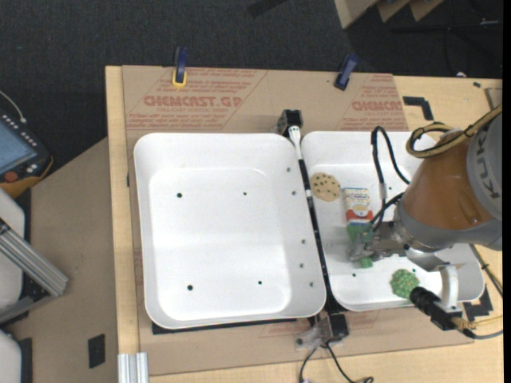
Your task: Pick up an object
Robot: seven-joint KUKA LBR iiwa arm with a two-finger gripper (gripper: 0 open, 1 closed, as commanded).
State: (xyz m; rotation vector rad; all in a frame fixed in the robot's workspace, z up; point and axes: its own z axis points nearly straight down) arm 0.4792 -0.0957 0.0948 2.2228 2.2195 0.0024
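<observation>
- In the right bin (471, 282), the gripper (363, 252) is down low, just beside the carton's lower end; fingers too small and dark to read, so open or closed: cannot tell.
- Arm (447, 202) comes in from the right, orange band above the wrist, black cable looping over it.
- Carton (357, 204): small, white with red, blue and green print, lying flat mid-bin, its green end next to the gripper; contact unclear.
- Small green bit (366, 262) right under the gripper, identity unclear.
- Cookie (325, 186): round, tan, dotted, upper left of the carton, near the bin's left wall.
- Green ball (404, 281): bumpy, near the bin's front edge, lower right of the gripper, apart from it.
- Left bin (152, 214): white, touching the right bin along a black divider.
- Both bins sit on a cardboard sheet (207, 94), clamped at the far edge.
</observation>
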